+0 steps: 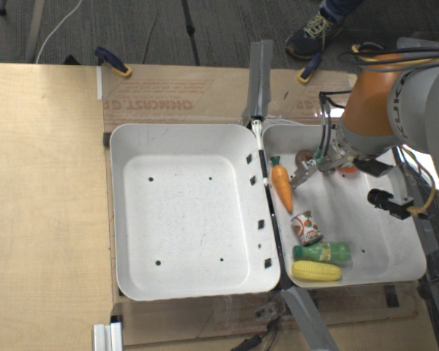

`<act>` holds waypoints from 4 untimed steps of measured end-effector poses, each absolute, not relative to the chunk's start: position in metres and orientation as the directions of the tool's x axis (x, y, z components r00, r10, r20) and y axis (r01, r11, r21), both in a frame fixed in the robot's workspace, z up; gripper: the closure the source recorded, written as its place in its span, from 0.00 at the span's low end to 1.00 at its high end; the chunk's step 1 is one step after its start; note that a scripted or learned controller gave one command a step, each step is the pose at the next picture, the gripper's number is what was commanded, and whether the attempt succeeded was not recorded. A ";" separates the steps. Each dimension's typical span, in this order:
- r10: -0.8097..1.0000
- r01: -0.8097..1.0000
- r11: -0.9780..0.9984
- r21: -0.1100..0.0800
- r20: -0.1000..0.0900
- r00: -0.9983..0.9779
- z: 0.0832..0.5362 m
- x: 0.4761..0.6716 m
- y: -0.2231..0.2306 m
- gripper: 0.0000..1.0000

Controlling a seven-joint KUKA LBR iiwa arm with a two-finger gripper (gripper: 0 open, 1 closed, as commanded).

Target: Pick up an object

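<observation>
I see the arm (395, 108) reaching in over the right bin (395, 269), orange band toward the back, with the pincer (301, 178) low over the bin's rear left part. Its metal fingers (307, 172) point down and left toward the divider; from this angle I cannot tell how far apart they are, and I see nothing clearly between them. The carrot (281, 185) lies just left of the tips, close enough that contact or a gap is not readable, running lengthwise along the bin's left wall with its green top toward the back. Nearer the front from the pincer sits a small red-and-white can (306, 228), tilted. Beyond that, further toward the front edge, a green bottle (322, 252) lies on its side, and an ear of corn (317, 271) lies just in front of it, the two nearly touching. The left bin (132, 218) sits across the divider, well left of the pincer.
</observation>
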State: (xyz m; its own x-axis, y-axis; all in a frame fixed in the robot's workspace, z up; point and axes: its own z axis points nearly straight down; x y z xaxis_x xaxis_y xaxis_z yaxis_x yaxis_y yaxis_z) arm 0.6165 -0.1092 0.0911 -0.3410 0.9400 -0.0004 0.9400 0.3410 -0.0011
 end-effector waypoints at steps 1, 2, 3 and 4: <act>0.942 0.942 0.335 0.000 -0.001 -0.335 0.092 0.659 -0.103 0.00; 0.941 0.941 0.337 0.000 -0.004 -0.337 0.101 0.659 -0.103 1.00; 0.935 0.935 0.356 0.000 -0.002 -0.356 0.291 0.659 -0.039 1.00; 0.920 0.920 0.392 0.001 -0.003 -0.392 0.442 0.638 -0.126 1.00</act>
